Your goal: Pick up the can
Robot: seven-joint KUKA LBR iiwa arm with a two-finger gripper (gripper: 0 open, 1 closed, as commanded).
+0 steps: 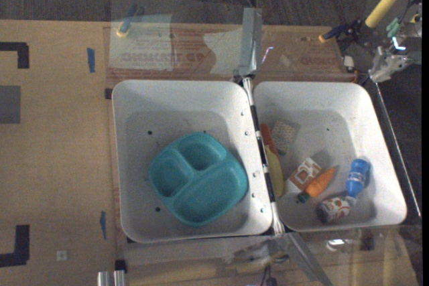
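The can (334, 208) lies in the right bin (385, 144), label unreadable; end effector (389, 57) state unclear.

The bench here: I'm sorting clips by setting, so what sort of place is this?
Probably a robot lab test bench, not a home. Two white bins sit on a board marked with tape, holding toy-like items such as a teal plate and a small can, with the arm's gripper at the upper right.

Left bin (127, 110): divided plate (198, 178) near its middle. Right bin (375, 110): can (334, 208) at the front, bottle (358, 177) just behind it, carrot (318, 183) to its left. Gripper (389, 53) beyond the right bin's far right corner.
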